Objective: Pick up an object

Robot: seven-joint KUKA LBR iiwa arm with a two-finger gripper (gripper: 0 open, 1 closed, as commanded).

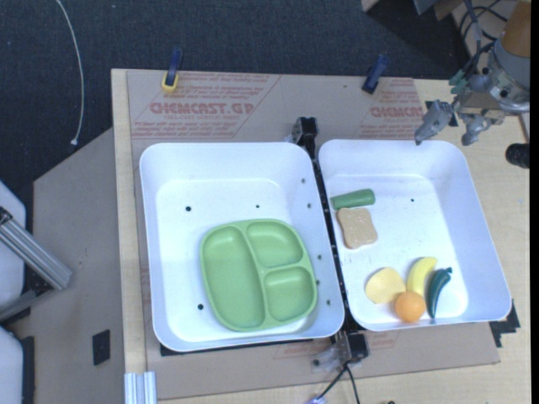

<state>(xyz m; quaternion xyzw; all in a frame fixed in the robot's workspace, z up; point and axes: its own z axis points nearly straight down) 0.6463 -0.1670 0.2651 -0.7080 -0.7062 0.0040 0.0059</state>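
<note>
The right bin holds several toy foods: a green cucumber-like piece, a tan bread slice, a pale yellow round piece, an orange, a yellow banana and a dark green pepper. My gripper hangs above the far right corner of that bin, over its back rim, well away from the foods. Its two grey fingers are spread apart with nothing between them.
The left bin holds a green divided plate. A black clamp sits between the bins at the back. Blue clips and a yellow-blue clip hold the cardboard base.
</note>
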